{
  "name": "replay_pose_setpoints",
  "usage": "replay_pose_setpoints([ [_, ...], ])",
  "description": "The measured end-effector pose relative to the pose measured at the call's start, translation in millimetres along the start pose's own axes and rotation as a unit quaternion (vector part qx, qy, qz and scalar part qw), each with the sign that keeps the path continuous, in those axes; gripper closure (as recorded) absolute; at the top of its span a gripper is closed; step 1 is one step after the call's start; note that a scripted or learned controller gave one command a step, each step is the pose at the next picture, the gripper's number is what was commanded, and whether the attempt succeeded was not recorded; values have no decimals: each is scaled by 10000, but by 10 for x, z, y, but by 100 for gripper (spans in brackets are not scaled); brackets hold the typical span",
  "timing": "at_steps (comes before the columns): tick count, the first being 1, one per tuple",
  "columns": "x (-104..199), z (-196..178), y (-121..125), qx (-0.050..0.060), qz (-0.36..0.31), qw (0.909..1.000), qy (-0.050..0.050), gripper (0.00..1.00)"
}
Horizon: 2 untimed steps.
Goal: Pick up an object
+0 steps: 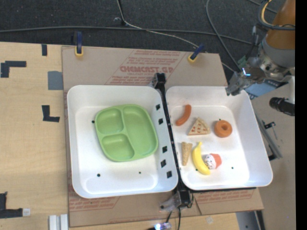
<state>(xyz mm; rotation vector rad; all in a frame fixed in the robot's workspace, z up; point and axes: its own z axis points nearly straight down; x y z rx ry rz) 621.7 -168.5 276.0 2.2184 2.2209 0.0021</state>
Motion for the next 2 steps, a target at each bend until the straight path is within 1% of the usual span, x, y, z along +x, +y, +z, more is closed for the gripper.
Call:
replay_pose_setpoints([
  [1,482,167,79,20,-19,10000,5,100],
  [2,1031,338,129,23,-24,10000,8,100],
])
